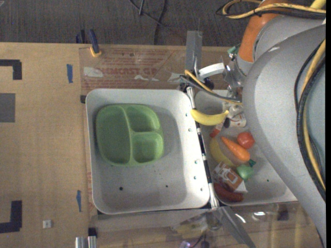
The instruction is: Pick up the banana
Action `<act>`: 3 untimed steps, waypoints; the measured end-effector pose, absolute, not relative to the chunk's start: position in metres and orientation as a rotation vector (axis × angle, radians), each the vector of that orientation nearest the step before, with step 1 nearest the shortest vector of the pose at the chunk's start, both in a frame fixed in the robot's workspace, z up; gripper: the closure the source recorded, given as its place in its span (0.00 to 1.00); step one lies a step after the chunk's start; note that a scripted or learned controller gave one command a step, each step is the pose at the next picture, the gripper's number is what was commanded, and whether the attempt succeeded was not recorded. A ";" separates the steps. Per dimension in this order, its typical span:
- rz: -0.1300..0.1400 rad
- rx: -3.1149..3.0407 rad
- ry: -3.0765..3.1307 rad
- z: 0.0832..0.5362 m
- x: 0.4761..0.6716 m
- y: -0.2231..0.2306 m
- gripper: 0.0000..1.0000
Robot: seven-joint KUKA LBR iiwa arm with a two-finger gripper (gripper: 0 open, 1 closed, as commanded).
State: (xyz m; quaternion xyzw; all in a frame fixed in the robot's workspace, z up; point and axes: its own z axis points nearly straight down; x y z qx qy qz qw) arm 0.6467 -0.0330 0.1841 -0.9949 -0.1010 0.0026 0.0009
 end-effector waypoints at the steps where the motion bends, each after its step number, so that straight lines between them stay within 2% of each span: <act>1: -0.001 -3.125 -0.315 0.225 0.652 0.014 1.00; 3: -0.003 -3.123 -0.310 0.244 0.653 0.014 1.00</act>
